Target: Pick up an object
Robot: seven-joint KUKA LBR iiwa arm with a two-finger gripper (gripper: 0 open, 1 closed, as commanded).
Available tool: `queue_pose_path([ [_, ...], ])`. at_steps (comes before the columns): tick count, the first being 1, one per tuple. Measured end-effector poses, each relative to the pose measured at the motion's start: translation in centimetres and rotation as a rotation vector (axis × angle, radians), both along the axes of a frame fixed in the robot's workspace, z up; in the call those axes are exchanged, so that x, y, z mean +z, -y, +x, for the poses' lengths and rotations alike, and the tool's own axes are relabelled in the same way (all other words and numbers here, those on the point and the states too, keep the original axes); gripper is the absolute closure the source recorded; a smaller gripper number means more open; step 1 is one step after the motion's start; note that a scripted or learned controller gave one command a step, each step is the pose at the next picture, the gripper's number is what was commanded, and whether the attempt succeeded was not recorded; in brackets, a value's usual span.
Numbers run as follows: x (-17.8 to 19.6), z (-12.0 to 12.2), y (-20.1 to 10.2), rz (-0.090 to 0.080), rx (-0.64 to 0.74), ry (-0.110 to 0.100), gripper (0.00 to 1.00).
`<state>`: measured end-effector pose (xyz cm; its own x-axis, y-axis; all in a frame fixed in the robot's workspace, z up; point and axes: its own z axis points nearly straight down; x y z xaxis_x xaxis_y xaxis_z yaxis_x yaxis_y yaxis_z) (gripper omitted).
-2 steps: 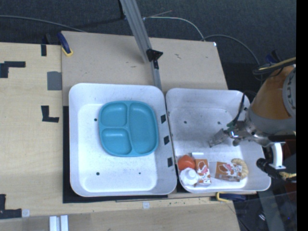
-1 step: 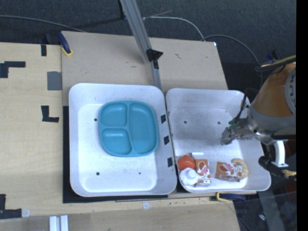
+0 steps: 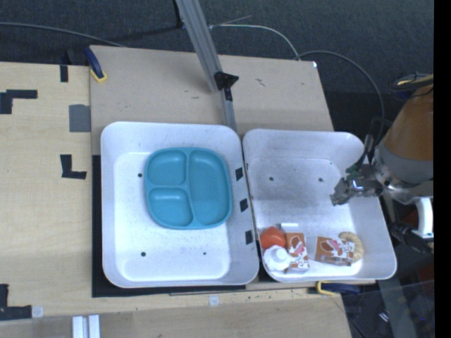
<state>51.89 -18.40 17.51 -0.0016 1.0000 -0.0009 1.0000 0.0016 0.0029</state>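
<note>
Objects for picking lie along the near edge of the right bin [image 3: 303, 146]: four small things in a loose row. An orange rounded piece [image 3: 273, 237] sits at the left end, with a white rounded item [image 3: 277, 258] touching it just below. Beside them lies a flat red-and-white packet [image 3: 297, 252] with printed markings, and farther right a second printed packet [image 3: 331, 250] with a tan ring-shaped piece [image 3: 350, 245] against its right side; their finer details are too small to tell. The two bins are shallow, white, smooth plastic with rounded corners, speckled with dark scuffs. The left bin [image 3: 120, 210] holds one teal plate [image 3: 189, 187], a glossy rounded square split into three compartments. The gripper [image 3: 347, 191] hovers over the right bin's right side, near the rim and well apart from the row of objects; it is dark and metallic, and whether it is spread or closed cannot be told. Nothing shows between its tips. A grey metal pole [image 3: 201, 37] slants across the tan wooden bench [image 3: 155, 90].
</note>
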Motion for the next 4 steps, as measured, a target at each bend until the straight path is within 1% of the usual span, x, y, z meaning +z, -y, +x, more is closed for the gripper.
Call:
queue_pose_path([
  [1,5.5,0.2,-1.1,0.0,0.001,0.002,1.0],
  [2,10.8,0.3,-1.1,-0.001,0.001,0.002,1.0],
  [3,10.2,1.0,-5.3,0.001,0.004,-0.003,1.0],
  [4,8.7,1.6,-9.7,0.002,0.004,-0.005,1.0],
])
